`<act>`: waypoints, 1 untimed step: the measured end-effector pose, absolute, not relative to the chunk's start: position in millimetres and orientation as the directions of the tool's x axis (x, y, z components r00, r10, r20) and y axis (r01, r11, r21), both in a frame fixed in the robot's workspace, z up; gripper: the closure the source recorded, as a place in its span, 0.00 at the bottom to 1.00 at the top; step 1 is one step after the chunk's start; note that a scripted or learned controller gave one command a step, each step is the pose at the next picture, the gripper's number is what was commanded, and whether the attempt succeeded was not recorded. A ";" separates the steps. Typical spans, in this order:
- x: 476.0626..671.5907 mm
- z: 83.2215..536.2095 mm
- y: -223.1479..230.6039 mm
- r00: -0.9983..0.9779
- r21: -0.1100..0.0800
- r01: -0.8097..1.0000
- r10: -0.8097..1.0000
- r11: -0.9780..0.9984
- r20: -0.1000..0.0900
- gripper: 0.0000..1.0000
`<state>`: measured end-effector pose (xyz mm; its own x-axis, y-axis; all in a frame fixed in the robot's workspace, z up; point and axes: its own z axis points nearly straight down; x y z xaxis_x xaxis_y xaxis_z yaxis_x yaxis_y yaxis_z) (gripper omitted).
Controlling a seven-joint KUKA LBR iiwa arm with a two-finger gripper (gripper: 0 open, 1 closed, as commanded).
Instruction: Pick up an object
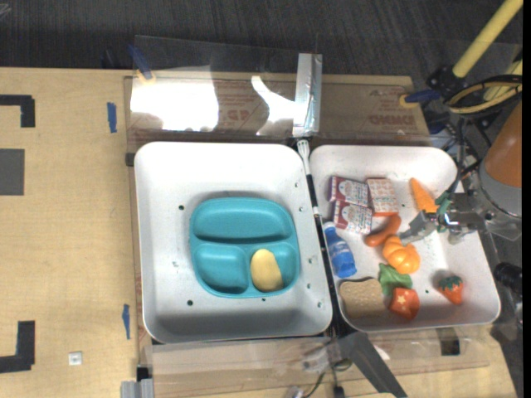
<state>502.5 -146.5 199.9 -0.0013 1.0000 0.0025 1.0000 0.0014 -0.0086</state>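
The right bin [473,259] holds a heap of toy food. In it are an orange carrot [421,194], an orange-red sausage [382,231], an orange pepper [401,258], a red pepper with a green stalk [404,302], a small tomato [451,288], a bread slice [363,295], a blue bottle [338,252] and several red-and-white cartons [352,204]. My gripper [417,227] reaches in from the right, low over the bin. It sits between the carrot and the orange pepper, close to the sausage's right end. I see nothing lifted in it.
The left bin [166,222] carries a teal divided tray [236,230] with a yellow potato [265,269] in its front right compartment. A clear plastic sheet and cardboard [249,106] stand behind the bins. Yellow cables [477,89] lie at the back right.
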 end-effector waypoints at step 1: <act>502.5 199.9 -146.5 -0.001 -0.009 1.000 1.000 0.001 0.003 0.00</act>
